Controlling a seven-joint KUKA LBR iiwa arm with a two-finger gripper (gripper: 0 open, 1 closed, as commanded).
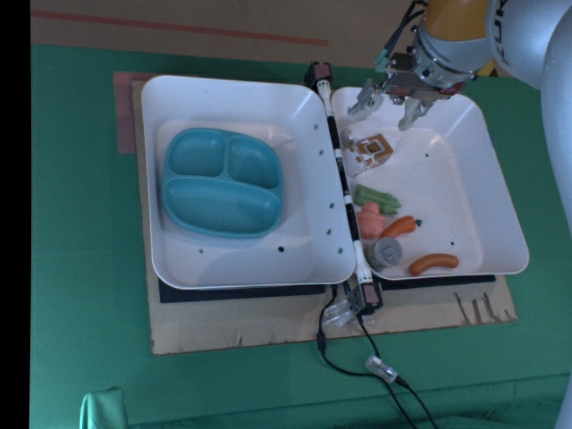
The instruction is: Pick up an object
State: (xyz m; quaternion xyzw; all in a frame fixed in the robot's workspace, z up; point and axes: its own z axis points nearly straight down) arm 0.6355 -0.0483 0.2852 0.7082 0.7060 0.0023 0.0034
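We see the gripper [389, 105] hanging over the far end of the right bin [500, 204], at about twelve o'clock of that bin, with its fingers [365, 104] spread and nothing between them. So we judge the pick as not yet made: no object has left the bin floor, and the whole grasp and lift are still to do.

The candidates all lie along the left side of the right bin. Nearest the gripper, just toward six o'clock from it, is a pretzel [369, 150], flat on the floor. Further toward six o'clock come a green pod [376, 197], then a pink piece [369, 221] touching or nearly touching a carrot [399, 226], then a grey can [386, 254] close to the bin's near-left corner, and a sausage [433, 263] at about five o'clock, apart from the rest.

The left bin [179, 105] holds a blue tray [222, 182] with three compartments, well away from the arm.

We reckon the pretzel is the likeliest target, since the open fingers sit almost above it. What is left, as we judge it: come down over an object, close on it, and raise it clear. The pretzel lies flat and thin, so we expect the fingers may slip over it
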